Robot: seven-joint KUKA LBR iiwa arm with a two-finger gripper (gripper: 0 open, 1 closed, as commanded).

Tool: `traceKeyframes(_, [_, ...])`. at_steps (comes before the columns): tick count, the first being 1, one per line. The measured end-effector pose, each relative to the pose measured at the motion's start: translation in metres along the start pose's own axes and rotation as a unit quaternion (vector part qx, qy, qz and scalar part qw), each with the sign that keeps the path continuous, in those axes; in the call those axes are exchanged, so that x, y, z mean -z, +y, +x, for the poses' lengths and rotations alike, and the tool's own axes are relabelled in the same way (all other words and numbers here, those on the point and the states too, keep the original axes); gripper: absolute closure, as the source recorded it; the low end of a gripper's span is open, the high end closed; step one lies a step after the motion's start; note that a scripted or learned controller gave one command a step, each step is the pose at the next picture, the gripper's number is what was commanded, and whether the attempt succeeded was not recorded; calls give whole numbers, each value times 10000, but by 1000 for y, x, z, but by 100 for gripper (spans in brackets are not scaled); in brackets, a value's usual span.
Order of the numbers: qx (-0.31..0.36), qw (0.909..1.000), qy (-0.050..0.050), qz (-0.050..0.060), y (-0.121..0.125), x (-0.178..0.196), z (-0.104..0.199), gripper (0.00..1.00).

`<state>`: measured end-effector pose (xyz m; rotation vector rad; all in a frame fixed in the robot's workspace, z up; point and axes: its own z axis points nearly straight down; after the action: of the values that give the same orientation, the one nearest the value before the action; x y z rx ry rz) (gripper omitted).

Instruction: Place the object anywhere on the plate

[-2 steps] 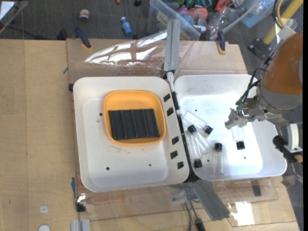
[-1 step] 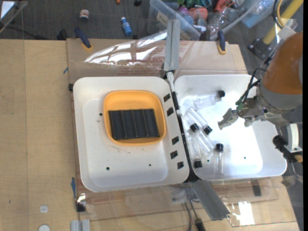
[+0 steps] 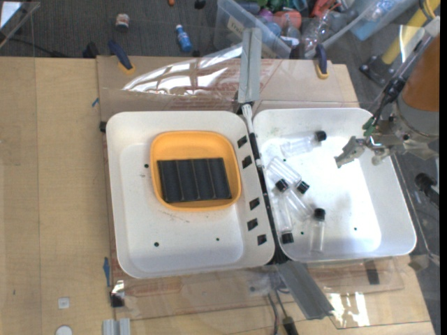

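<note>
Where the left bin (image 3: 133,250) sits, an orange plate (image 3: 195,145) lies inside it, bearing a dark ribbed slab (image 3: 194,180). Black clips (image 3: 253,204) line the divider between both bins. Right of that, the right bin (image 3: 391,236) holds a loose cluster of clear vials with black caps (image 3: 292,190), lying on their sides. Farther right, the gripper (image 3: 362,151) hovers over the bin's upper right, its jaws spread with nothing between them. Behind, a clear tub of toys (image 3: 300,5) stands on the floor.

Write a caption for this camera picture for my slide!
Robot claw hovers over clear bottles in the right bin; orange plate waits left.
</note>
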<state>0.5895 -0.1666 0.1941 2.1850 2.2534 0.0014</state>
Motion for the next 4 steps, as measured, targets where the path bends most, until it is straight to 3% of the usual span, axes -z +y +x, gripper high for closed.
traceKeyframes(1, [1486, 9889, -17, -19, 49, 7, -59, 0])
traceKeyframes(2, [2500, 9682, -19, -24, 78, -16, -56, 0])
traceKeyframes(3, [3523, 9359, -27, -29, 78, 21, -57, 0])
traceKeyframes(4, [4774, 8787, -33, -34, 72, 57, -57, 0])
